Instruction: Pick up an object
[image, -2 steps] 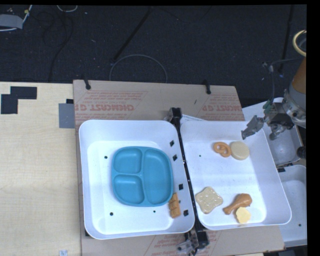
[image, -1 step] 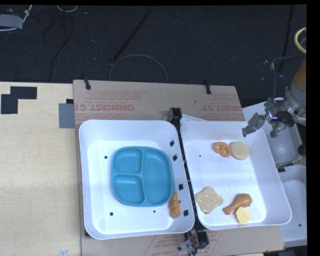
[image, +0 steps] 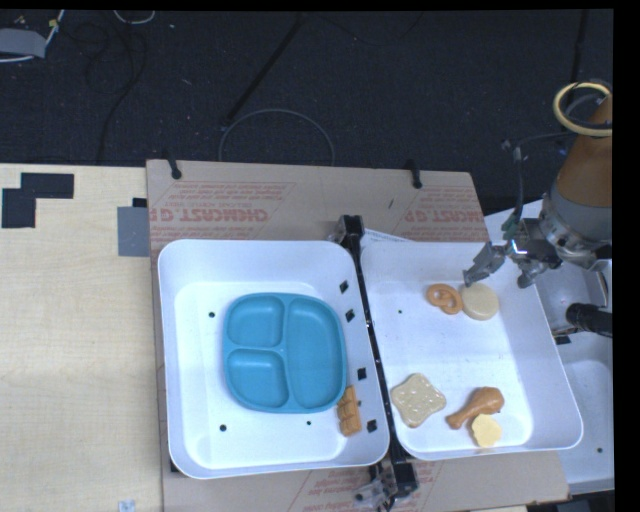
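White plastic forms the two shallow bins sitting side by side on a cardboard sheet (image: 300, 205). Inside the left bin (image: 190, 270) lies a blue divided plate (image: 283, 352) with three compartments, and just beside the plate's lower right edge, against the bin's right wall, sits a small orange-brown toy food piece (image: 349, 411). Across the black divider, the right bin (image: 545, 400) holds several toy foods: a pretzel (image: 443, 297) touching a pale round cookie-like disc (image: 480, 301) near the upper wall, then a slice of bread (image: 417, 398) toward the front, a chicken drumstick (image: 477, 405) just right of it, and a small yellow piece (image: 487, 431) touching the drumstick's lower end. At the far right, the gripper (image: 505, 258) hangs over the right bin's upper right corner, near the disc; its fingers are spread apart, with nothing between them.
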